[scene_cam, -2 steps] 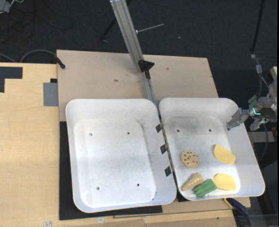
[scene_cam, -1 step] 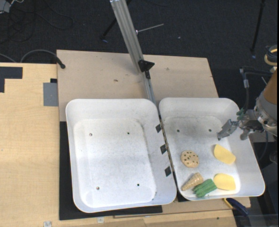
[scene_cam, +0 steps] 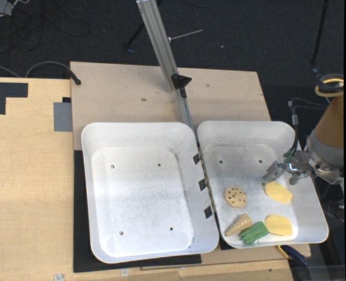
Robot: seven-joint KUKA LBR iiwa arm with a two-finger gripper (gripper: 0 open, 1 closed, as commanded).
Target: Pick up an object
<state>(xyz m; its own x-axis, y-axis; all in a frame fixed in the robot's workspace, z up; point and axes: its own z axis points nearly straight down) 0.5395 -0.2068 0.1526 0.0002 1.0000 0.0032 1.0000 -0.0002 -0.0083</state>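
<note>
A green vegetable (scene_cam: 254,233) lies at the right bin's (scene_cam: 243,134) near edge. The gripper (scene_cam: 283,171) — fingers spread, holding nothing — hovers just above a yellow piece (scene_cam: 278,192), almost touching it.

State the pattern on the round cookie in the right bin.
Tan with dark speckles, cookie, seen in the camera view.

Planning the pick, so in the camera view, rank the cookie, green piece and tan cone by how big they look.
1. Green piece, largest.
2 and 3. Cookie and tan cone look about alike, so I won't rank them.
</note>
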